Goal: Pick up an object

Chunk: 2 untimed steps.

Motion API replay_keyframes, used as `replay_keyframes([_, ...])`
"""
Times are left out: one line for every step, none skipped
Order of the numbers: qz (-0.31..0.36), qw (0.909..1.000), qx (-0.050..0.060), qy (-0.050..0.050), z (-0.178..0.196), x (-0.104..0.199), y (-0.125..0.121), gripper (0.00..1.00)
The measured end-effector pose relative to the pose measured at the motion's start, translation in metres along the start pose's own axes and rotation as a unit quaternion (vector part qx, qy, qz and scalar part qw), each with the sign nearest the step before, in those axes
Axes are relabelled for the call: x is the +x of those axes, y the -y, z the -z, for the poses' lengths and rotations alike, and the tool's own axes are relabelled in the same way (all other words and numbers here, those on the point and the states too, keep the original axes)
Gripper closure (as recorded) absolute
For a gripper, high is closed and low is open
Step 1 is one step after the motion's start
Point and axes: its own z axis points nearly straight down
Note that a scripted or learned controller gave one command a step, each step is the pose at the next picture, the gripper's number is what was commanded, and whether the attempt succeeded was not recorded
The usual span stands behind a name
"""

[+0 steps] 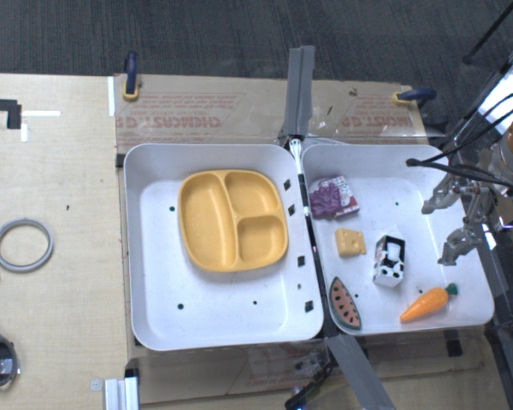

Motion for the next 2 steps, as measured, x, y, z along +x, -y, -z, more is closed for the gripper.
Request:
replay_keyframes([0.004, 1.0, 0.0, -0.001, -0.047, 0.018, 0.041, 0.0])
replay_keyframes([-0.189, 0.982, 0.0, 0.009, -0.128, -0.021, -0.025, 0.0])
